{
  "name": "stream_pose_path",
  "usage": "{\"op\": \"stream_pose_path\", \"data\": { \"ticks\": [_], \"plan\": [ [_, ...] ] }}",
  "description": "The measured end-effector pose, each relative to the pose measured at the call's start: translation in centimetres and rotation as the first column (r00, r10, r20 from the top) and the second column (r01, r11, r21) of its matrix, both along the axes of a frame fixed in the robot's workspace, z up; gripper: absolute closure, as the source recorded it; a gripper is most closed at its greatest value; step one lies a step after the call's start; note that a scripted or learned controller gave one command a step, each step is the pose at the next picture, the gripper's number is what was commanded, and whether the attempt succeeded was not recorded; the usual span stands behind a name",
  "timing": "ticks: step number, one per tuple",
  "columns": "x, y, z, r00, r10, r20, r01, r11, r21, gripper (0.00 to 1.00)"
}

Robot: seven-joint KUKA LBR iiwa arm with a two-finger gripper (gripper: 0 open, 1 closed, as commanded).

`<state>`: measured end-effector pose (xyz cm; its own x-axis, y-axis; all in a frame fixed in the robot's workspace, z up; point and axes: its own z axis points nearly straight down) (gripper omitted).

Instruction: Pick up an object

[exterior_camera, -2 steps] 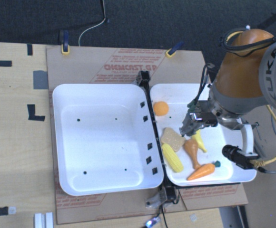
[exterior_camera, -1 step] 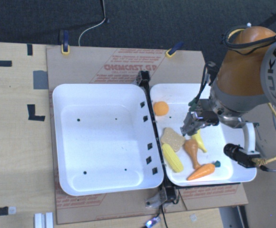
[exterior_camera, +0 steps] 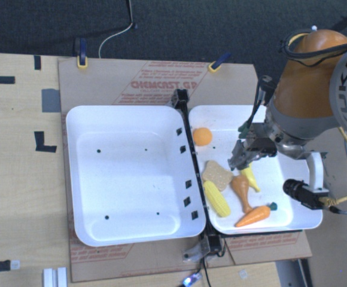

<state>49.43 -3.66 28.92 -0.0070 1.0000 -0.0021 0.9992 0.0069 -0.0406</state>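
Observation:
The right bin (exterior_camera: pixel 221 117) holds an orange ball (exterior_camera: pixel 202 136), a tan bread slice (exterior_camera: pixel 216 174), a yellow corn cob (exterior_camera: pixel 216 198), a brown drumstick (exterior_camera: pixel 242 190), an orange carrot (exterior_camera: pixel 253 216) and a small yellow banana (exterior_camera: pixel 249 177). My gripper (exterior_camera: pixel 240 162) hangs low over the middle of this bin, right above the banana's upper end and beside the bread. The wrist body hides its fingertips.
The left bin (exterior_camera: pixel 81 160) lies beside the right one, split from it by a black clip-lined divider (exterior_camera: pixel 188 160). Both rest on a cardboard sheet (exterior_camera: pixel 155 82) held by blue-yellow clamps. The arm's bulk covers the right bin's far right side.

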Motion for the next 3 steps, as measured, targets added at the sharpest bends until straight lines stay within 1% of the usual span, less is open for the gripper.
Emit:
{"op": "stream_pose_path", "data": {
  "ticks": [3],
  "plan": [
    [0.1, 0.1, 2.1, 1.000, 0.003, -0.021, -0.003, 1.000, -0.002, 1.00]
  ]
}}
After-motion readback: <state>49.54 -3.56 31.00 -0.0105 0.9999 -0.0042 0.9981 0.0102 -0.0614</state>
